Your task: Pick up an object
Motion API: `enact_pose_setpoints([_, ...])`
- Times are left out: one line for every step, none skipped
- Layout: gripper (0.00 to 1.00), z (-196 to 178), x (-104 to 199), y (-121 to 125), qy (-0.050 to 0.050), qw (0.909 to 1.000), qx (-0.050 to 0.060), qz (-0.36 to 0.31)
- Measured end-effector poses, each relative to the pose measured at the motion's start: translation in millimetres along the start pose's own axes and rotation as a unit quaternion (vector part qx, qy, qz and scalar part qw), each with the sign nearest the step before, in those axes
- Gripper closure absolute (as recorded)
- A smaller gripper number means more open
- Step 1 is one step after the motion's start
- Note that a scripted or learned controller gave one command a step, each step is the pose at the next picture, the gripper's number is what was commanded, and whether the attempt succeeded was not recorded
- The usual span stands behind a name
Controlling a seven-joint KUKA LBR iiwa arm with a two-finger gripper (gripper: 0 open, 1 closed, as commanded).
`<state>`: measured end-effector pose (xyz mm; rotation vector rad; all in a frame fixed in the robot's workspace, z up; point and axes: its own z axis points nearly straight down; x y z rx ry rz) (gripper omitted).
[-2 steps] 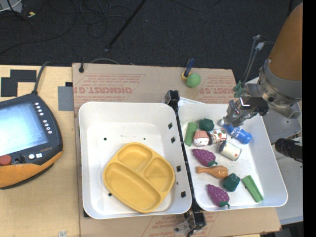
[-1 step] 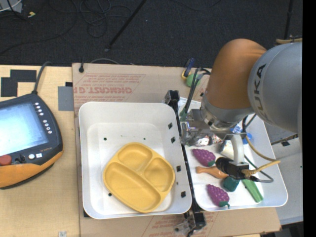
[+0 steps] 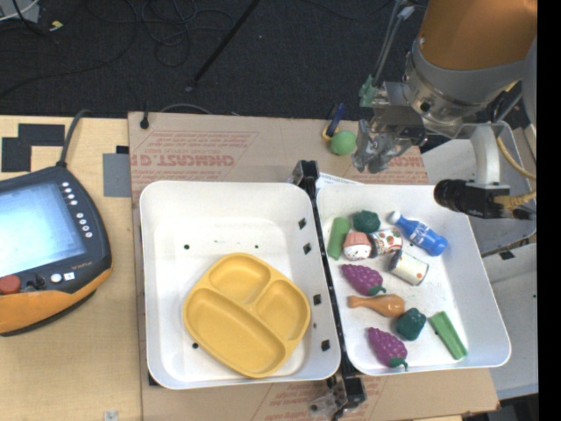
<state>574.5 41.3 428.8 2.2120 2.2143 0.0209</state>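
The right bin (image 3: 491, 323) holds several toy foods. Among them are a blue bottle (image 3: 419, 233), a green cucumber (image 3: 339, 237), a dark green pepper (image 3: 366, 222), a red and white can (image 3: 358, 246), a white can (image 3: 408, 267), two purple grape bunches (image 3: 362, 278) (image 3: 387, 346), a brown drumstick (image 3: 377, 303) and a light green block (image 3: 448, 334). My gripper (image 3: 377, 154) hangs above the back edge of this bin, well clear of the toys. A small green ball (image 3: 344, 141) shows just left of the gripper, and whether it touches the gripper is unclear.
A yellow divided plate (image 3: 247, 312) lies in the left bin (image 3: 175, 217). A black clip strip (image 3: 316, 261) runs along the wall between the bins. A teach pendant (image 3: 48, 235) rests at the far left of the bench. A black cylinder (image 3: 465, 198) juts in at the right.
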Motion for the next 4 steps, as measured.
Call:
enact_pose_setpoints([1.00,92.0,48.3,-105.6,-0.001,0.9999,0.017,-0.001])
enact_pose_setpoints([1.00,15.1,55.5,-98.3,0.000,1.0000,0.007,0.000])
enact_pose_setpoints([1.00,44.2,-6.4,-99.7,-0.001,0.9999,0.011,0.003])
enact_pose_setpoints([1.00,-32.2,24.9,-97.6,0.000,1.0000,0.006,-0.001])
